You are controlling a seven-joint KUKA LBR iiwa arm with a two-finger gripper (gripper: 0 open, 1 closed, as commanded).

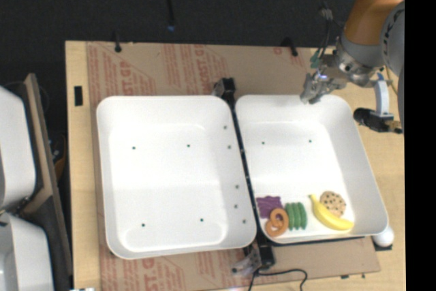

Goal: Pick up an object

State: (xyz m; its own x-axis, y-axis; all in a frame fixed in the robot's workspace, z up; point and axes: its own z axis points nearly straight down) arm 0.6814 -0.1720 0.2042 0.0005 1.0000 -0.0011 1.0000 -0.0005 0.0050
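Fingers [313, 93] state unclear, above right bin's [354, 140] far rim, toys clustered at near edge

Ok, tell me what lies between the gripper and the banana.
Bare white floor of the right bin, seen in the camera view. The gripper sits at the bin's far rim; the banana lies by its near wall.

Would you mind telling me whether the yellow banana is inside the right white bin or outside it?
Inside: the yellow banana lies on the floor of the right white bin, near its front rim, beside a round speckled cookie.
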